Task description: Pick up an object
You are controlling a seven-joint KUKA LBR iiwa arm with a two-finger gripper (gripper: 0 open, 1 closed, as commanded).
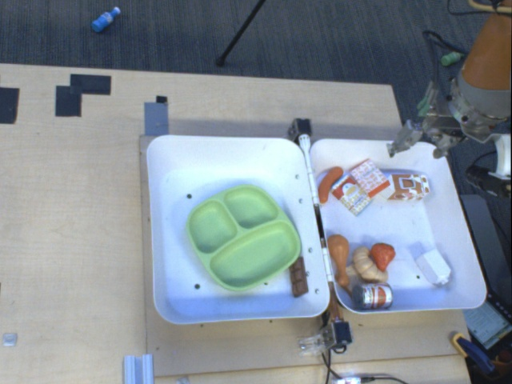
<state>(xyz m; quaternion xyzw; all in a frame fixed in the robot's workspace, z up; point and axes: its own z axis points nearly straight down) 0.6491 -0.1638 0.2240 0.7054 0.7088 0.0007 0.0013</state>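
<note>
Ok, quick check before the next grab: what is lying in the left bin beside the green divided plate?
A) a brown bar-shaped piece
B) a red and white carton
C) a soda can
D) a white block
A: a brown bar-shaped piece lies at the green divided plate's lower right edge in the left bin, while the can, carton and white block are in the right bin.

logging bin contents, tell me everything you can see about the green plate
The green plate is a rounded, light green divided tray that looks like plastic, with three compartments: two small ones on the far side and one long one on the near side. It lies flat, right side up and turned at a slant, in the middle of the left bin. Nothing lies in its compartments. A small brown bar lies against its near right edge.
</note>
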